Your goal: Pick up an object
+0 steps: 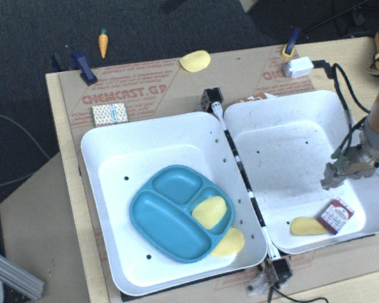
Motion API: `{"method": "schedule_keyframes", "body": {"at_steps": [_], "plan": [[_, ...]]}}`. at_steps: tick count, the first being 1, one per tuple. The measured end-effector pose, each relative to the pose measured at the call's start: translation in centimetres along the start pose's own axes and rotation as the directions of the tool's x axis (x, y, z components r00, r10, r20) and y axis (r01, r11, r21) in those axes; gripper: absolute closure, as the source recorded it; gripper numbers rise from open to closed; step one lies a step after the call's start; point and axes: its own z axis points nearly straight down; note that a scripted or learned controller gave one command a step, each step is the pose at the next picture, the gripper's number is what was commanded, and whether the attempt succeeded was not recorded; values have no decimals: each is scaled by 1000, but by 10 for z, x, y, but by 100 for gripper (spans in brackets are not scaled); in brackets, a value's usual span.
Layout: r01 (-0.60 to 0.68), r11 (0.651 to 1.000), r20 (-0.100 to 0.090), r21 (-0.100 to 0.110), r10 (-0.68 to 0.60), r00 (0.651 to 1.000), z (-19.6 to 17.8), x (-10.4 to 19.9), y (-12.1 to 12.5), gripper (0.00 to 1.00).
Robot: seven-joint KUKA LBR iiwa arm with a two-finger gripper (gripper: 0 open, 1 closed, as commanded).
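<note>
Dark carpet surrounds a cardboard-topped bench (pixel 165 80) bearing two white bins. Left bin (pixel 105 153) holds a blue divided plate (pixel 164 218) with yellow pieces. Right bin (pixel 279 134) holds a yellow piece (pixel 306 226) touching a red packet (pixel 337 215); the gripper (pixel 338 174) hovers above, finger state unclear.

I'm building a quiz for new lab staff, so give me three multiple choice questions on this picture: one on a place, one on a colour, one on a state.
1. Where is the divided plate?
A. left bin
B. right bin
C. bare bench

2. What colour is it?
A. red
B. blue
C. green

3. How does the red packet lie?
A. gripped, lifted
B. on the plate
C. on the right bin's floor

Answers: 1 A, it sits in the left bin. 2 B, its surface is blue. 3 C, it rests beside a yellow piece, below the gripper.
</note>
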Motion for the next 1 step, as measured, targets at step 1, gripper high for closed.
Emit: {"method": "schedule_keyframes", "body": {"at_steps": [1], "plan": [[-1,1000,0,1,1,1000,0,-1,-1,0]]}}
